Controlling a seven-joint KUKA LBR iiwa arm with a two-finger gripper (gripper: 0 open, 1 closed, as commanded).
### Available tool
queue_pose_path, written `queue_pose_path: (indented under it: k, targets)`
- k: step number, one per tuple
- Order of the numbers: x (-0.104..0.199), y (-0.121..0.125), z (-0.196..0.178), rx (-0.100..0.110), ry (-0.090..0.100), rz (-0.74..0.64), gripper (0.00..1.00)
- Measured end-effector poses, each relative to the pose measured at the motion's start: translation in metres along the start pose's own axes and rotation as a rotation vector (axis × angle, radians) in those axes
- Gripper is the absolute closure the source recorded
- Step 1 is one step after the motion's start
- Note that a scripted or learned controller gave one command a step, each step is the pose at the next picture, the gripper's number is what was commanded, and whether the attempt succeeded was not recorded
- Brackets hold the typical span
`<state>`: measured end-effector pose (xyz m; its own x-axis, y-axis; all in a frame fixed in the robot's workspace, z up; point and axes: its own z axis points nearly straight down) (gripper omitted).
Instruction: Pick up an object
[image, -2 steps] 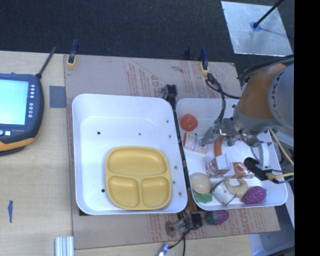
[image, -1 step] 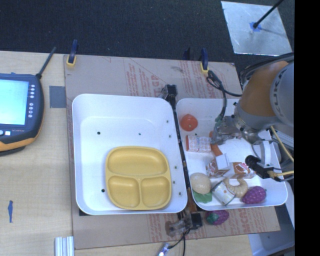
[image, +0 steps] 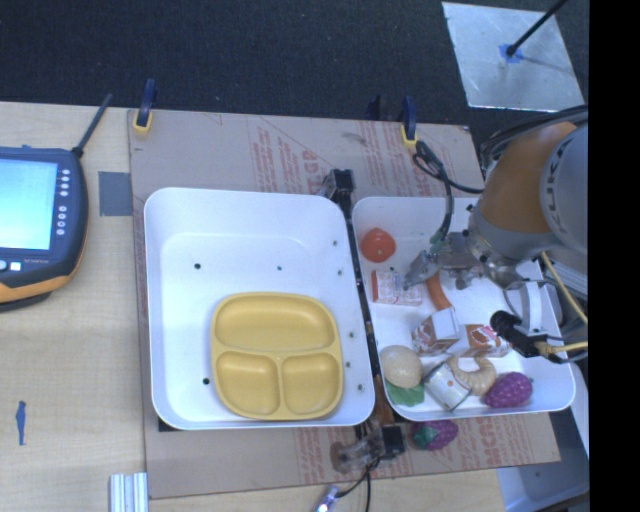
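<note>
Nearest the camera, just outside the right bin's front rim, a small green and purple toy (image: 436, 434) lies on the brown cardboard sheet (image: 250, 160). Inside the shallow white right bin (image: 560, 398) the front row holds a purple bunch of toy grapes (image: 509, 389), a tan ring-shaped pastry (image: 474, 373), a silvery can on its side (image: 444, 387) and a pale cream egg-shaped lump (image: 400, 366). Behind them sit two small brown and white cartons (image: 437, 331), then an orange carrot-like stick (image: 438, 293) and a red and white flat packet (image: 392, 288), with a red round tomato-like ball (image: 378, 243) at the back.

The shallow white left bin (image: 165, 300) carries a yellow three-compartment plastic tray (image: 277, 354).

The two-finger gripper (image: 418, 272) hangs low over the right bin's middle, at the end of the grey arm with its orange band (image: 520, 185). I cannot tell how its fingers stand, and nothing is visibly held. The packet lies just under and to the left of the tip, its long side running roughly left to right — likely the closest pick — while the carrot stick lies just to the right, angled front to back.
</note>
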<state>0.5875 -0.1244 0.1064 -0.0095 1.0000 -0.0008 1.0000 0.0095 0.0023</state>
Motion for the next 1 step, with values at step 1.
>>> queue_pose_path:
  k: [1]
  targets:
    - [-0.001, 0.0002, -0.0103, 0.001, -0.001, -0.002, 1.0]
